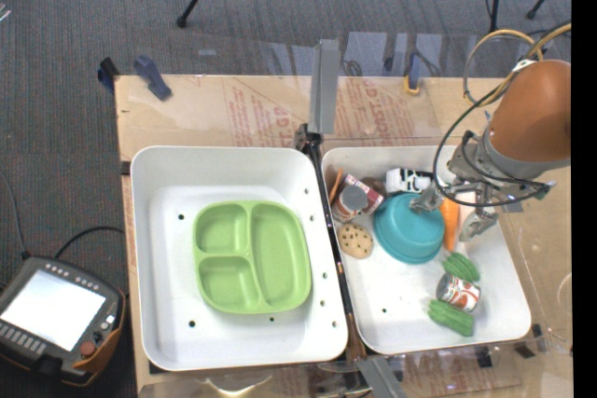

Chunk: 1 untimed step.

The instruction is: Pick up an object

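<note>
My gripper [454, 212] hangs low over the right bin [401, 331], at its far right part, with the fingers spread apart and open. An orange carrot [451, 228] lies in the gap between the fingers, beside a blue bowl [408, 230]; nothing shows it being squeezed. One finger [428, 201] sits over the bowl's far rim, the other [481, 224] to the right of the carrot. The arm's orange band [534, 112] rises above the wrist.
The right bin also holds a cookie [354, 240], a small can [358, 198], a black-and-white item [408, 179], two green pickles [460, 267] [451, 318] and a tin [458, 294]. A green divided plate [252, 256] lies in the left bin [159, 200].
</note>
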Tool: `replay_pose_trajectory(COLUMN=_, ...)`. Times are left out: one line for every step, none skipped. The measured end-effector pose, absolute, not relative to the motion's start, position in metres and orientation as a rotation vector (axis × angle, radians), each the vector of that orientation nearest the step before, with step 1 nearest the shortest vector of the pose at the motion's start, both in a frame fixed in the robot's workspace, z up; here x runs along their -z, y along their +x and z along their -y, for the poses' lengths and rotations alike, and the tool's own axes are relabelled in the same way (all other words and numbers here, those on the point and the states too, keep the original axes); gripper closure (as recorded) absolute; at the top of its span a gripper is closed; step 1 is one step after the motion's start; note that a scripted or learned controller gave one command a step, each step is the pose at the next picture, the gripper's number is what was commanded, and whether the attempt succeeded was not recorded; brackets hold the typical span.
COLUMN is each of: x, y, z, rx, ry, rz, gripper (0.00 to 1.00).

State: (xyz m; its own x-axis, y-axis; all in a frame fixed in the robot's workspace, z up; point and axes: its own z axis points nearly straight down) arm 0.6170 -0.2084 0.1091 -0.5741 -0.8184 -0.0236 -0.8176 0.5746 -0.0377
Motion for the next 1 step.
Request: replay_pose_trajectory(x=-0.1095, y=0.6090, z=0.2088, rx=0.040, ry=-1.407, rz=-2.764, gripper=0.00)
